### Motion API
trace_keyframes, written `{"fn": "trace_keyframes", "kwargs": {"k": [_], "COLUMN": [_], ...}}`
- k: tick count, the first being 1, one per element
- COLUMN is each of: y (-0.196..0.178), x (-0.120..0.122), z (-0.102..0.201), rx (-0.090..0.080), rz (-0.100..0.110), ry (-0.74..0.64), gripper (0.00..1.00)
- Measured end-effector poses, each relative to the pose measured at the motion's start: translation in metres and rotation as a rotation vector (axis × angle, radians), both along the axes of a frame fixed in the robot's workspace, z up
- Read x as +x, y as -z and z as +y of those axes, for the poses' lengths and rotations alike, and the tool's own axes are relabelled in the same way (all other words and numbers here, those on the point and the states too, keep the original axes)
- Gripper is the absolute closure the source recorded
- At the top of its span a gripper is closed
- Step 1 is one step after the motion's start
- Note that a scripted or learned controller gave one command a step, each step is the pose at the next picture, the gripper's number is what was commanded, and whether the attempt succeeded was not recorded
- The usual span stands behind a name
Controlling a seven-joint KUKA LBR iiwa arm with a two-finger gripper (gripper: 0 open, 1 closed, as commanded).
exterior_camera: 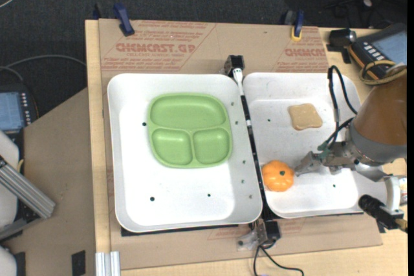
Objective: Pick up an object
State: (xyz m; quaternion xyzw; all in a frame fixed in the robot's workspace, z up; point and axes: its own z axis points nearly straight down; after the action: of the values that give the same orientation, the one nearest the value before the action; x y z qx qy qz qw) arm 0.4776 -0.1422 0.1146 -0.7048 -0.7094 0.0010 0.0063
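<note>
So reading the frame from the left: the left bin (129, 139) holds a green divided tray (189, 129) sitting in its upper middle, nothing to grab there really unless you want to fight a flat tray, so I'd ignore it. The action is in the right bin (278, 94), lower centre-right of the frame.

The orange pumpkin-looking thing (279, 176) sits at the lower left corner of that bin, just beside the wall that divides the two bins. Further up, a tan flat piece (305, 116) lies well apart from it, near the top of the bin.

Your gripper (304, 166) comes in from the right edge and its tip is just to the right of the pumpkin, very near it, maybe touching its upper right side, hard to call at this angle. The pumpkin is beside the tip, not between the fingers as far as I can see, so don't count it as held. Whether the jaws are spread or closed I honestly can't tell, the fingertips blur into one dark wedge.

My guess is you're at the approach step. To do it well you'd want the fingers straddling the pumpkin's round body instead of poking its side, since a side push probably just rolls it into the bin wall. Centre over it, come down, then close
</note>
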Motion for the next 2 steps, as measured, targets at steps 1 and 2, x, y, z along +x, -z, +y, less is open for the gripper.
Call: {"fn": "trace_keyframes", "kwargs": {"k": [1, 2], "y": [-0.154, -0.331], "x": [0.003, 0.003], "z": [-0.088, -0.071], "rx": [-0.02, -0.016], "rz": [-0.028, -0.03], "ry": [0.013, 0.003], "gripper": [0.0, 0.0]}}
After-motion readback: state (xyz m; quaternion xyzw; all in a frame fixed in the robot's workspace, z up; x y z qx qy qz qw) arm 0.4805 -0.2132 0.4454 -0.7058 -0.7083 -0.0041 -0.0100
